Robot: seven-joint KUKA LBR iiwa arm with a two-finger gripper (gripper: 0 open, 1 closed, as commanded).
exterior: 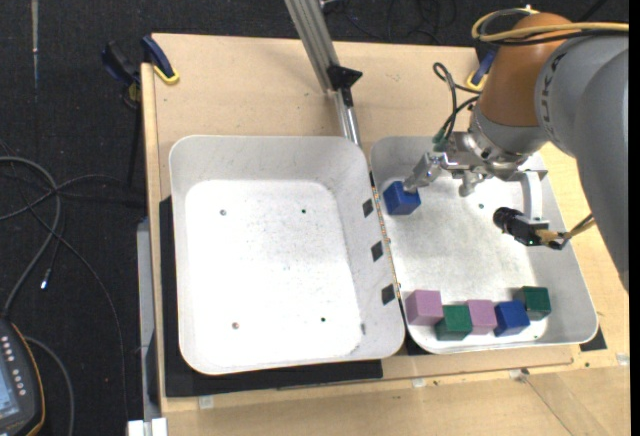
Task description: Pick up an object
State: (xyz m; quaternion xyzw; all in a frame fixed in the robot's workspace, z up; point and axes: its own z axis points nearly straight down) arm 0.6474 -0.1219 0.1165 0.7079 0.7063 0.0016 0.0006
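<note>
From above, your claw (432, 176) hangs over the right bin (570, 269); whether it is spread or pinching cannot be told. A blue cube (401, 198) sits just below and left of it. Nearer the camera, pink (425, 305), green (455, 320), pink (481, 315), blue (511, 316) and green (536, 301) cubes line the bin's front wall.

A robotics lab: a plain plywood desk (260, 84) stands on black carpet strewn with loose cables (45, 214), a slanted aluminium camera pole (305, 9) rises at upper centre, and blue-handled clamps (145, 59) grip the desk's upper-left corner.
</note>
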